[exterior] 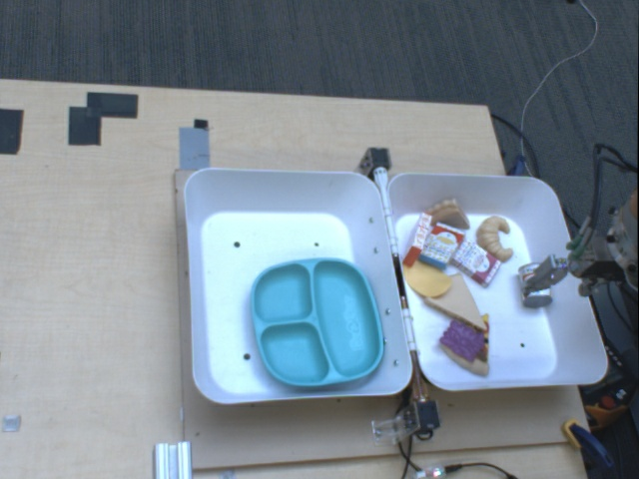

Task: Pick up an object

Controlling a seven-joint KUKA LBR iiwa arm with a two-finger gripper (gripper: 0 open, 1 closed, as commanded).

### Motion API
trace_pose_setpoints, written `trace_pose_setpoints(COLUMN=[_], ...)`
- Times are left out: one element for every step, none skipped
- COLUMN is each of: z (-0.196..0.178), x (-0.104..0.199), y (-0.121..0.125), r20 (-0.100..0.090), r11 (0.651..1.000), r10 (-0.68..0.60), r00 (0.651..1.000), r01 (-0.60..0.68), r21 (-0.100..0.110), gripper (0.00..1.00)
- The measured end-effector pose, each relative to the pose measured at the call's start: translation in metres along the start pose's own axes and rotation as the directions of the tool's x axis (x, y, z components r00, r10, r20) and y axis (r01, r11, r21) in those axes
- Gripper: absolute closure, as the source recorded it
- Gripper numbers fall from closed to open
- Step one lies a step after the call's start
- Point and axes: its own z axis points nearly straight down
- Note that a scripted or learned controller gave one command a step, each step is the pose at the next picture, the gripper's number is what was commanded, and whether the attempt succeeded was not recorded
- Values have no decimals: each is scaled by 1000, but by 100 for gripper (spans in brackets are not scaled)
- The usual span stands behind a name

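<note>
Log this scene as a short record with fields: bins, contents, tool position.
left bin: holds a blue divided plate with three compartments
right bin: holds toy food in its left half
items: croissant, two small red and white cartons, yellow round piece, sandwich wedge with purple filling
tool: over the right bin's right side, apart from the food pile
held: nothing seen between the fingers
bench: light wood, bins side by side
</note>
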Motion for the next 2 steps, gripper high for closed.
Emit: trace_pose_setpoints(z=[120, 131], x=[28, 100], y=[3, 2], r20=[2, 0], r11=[1000, 1000], r10=[3, 0], r00=[1000, 1000], r01=[-3, 0], r21=[-16, -12], gripper=[0, 0])
